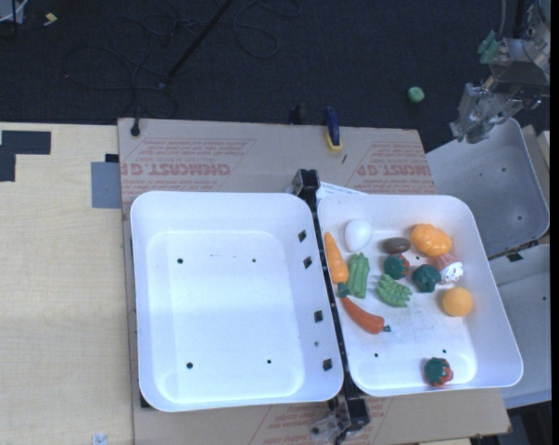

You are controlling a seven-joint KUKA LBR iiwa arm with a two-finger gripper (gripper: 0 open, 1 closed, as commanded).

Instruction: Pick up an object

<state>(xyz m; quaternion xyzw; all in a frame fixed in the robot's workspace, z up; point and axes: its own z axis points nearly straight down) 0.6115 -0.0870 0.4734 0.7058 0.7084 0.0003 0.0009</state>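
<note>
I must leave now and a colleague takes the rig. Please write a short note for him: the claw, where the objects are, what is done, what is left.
Claw: up at the far right, outside both bins, above the grey plate; nothing is seen in it, and open or shut cannot be told.
Objects: all in the right bin: white egg, carrot, red pepper, orange ball and other toy foods. One piece lies alone near the front edge.
Left bin: no toy food in it.
Done: nothing picked.
Left: go down into the right bin, grasp one object and lift it.
</note>
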